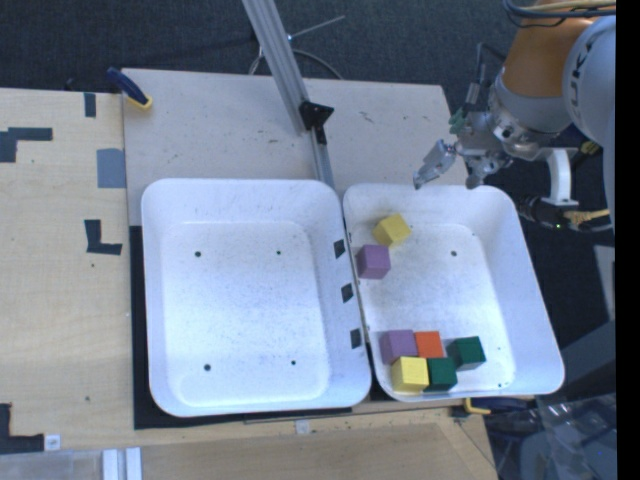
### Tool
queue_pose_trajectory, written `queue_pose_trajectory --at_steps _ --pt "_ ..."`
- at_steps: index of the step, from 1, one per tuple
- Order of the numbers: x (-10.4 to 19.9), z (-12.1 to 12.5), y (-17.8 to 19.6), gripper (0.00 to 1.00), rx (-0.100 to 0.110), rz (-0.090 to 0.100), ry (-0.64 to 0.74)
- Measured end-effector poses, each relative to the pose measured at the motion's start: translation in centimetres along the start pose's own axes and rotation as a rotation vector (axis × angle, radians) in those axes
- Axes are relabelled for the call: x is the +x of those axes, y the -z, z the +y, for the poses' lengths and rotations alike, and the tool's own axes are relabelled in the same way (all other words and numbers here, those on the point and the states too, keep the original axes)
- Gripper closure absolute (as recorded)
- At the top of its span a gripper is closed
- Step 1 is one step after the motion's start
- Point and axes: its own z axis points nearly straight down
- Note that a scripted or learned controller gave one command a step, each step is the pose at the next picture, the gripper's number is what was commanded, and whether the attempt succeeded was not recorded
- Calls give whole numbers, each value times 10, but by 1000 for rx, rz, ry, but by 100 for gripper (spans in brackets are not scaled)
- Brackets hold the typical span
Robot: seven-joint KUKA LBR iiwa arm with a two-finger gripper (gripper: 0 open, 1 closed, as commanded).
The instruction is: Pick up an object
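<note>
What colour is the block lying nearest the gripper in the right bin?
Yellow. The block lies near the far end of the right bin, clear in the camera view.

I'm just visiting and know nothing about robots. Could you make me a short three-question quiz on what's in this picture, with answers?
1. True or false: the blocks lie in the right bin.
2. Which block lies nearest the gripper? A) orange block B) upper yellow block C) dark green block
3. Fill in: the upper purple block sits apart from the cluster at the bin's near edge, just below the upper ______ block.

Key:
1. True; the gripper is poised over that bin's far rim, holding nothing.
2. B
3. yellow
</note>
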Motion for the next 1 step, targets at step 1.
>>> queue_pose_trajectory --at_steps 1 --pt "-20 -65 -104 0 10 3 -4"
